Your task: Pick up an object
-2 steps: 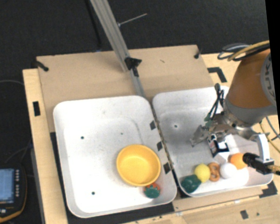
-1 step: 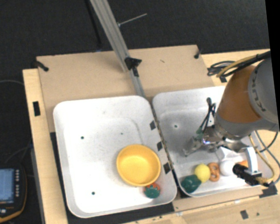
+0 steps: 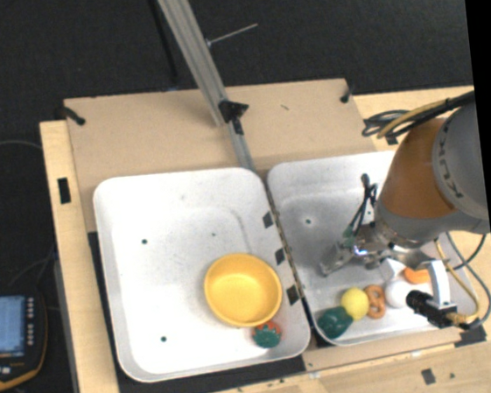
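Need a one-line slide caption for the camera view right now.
KUKA arm reaches into the right bin above a yellow ball; a yellow bowl sits in the left bin.

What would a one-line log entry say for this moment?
arm: over right bin | gripper: above bin floor, nothing seen held | yellow bowl: left bin | yellow ball: right bin

The arm (image 3: 454, 167) is built of rounded, drum-like segments — a grey shell at the right edge and, next to it, a broad orange band (image 3: 411, 177) that wraps the link above the wrist. Below the band the casing turns grey again and narrows to a metallic end effector (image 3: 351, 254) of pale, silvery parts. Thin dark cables (image 3: 367, 199) loop along the orange section, and a bundle of black and yellow leads (image 3: 400, 119) runs beside the upper shell. A white block (image 3: 438, 282) with a black tip hangs near the wrist.
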Tool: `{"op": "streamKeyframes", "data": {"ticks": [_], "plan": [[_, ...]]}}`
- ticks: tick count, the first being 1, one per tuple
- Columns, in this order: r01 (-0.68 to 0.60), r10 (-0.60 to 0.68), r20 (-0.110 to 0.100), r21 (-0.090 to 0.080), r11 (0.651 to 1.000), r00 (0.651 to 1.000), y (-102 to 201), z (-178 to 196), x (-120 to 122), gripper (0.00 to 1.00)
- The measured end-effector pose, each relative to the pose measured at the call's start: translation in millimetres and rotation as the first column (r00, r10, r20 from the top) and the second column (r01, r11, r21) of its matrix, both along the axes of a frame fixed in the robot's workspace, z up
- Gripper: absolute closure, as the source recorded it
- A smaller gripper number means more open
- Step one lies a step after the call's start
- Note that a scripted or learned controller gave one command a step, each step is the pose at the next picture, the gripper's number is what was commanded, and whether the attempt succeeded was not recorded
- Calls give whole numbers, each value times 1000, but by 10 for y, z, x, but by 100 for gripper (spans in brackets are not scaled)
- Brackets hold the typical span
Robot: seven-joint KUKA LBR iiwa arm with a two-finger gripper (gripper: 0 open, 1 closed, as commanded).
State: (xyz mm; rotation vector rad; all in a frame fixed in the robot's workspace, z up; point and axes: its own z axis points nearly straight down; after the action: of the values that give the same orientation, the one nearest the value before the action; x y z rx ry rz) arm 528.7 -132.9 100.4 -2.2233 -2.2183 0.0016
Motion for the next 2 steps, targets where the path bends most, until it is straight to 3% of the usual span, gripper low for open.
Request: {"op": "streamKeyframes", "data": {"ticks": [1, 2], "plan": [[4, -4, 4, 2, 1000, 1000, -3, 111, 13, 100], [-5, 5, 8, -2, 1000, 1000, -66, 578, 93, 100]]}}
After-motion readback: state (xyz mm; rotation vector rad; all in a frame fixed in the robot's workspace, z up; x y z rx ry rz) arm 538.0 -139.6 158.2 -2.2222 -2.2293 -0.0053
